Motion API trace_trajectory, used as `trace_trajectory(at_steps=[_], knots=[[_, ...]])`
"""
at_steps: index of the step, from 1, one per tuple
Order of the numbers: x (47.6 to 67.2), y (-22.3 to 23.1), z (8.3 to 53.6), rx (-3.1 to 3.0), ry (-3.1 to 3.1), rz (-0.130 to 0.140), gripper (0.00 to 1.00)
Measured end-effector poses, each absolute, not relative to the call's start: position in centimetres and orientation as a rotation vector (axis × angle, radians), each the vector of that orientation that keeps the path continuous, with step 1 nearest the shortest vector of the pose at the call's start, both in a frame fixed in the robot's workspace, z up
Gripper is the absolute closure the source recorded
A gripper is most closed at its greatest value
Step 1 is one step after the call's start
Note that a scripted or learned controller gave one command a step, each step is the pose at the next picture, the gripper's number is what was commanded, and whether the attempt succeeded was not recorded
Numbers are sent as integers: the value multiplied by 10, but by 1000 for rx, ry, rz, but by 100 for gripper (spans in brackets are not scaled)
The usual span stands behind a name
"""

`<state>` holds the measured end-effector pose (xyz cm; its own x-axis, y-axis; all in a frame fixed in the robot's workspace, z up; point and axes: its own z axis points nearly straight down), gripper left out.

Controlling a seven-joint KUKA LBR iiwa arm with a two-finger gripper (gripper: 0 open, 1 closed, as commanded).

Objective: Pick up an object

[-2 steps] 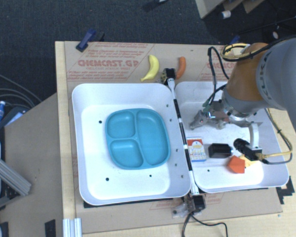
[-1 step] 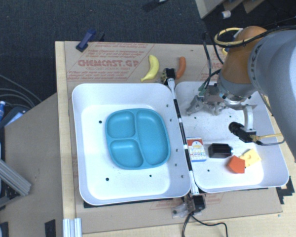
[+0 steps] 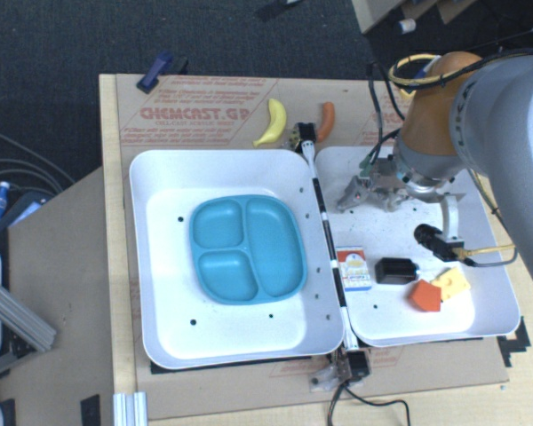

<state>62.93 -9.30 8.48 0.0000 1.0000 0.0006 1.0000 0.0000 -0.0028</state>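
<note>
Your claw (image 3: pixel 373 193) hangs low in the right bin (image 3: pixel 489 318), grip unreadable, with the small card box (image 3: pixel 354 268) just below it.

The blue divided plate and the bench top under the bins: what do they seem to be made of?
Blue divided plate: probably molded plastic, smooth, one even color, soft sheen, rounded compartment edges. Bench top: likely a cardboard or fiberboard sheet, matte tan with red printed lettering.

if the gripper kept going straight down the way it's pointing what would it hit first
Probably the bare floor of the shallow white right-hand bin; the two-finger gripper hangs over its upper-left part, away from the objects, though depth is unclear.
</note>
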Motion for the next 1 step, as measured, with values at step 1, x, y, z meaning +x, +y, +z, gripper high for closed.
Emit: trace_trajectory(at_steps=[1], knots=[[667, -97, 85, -2221, -2224, -2, 0]])
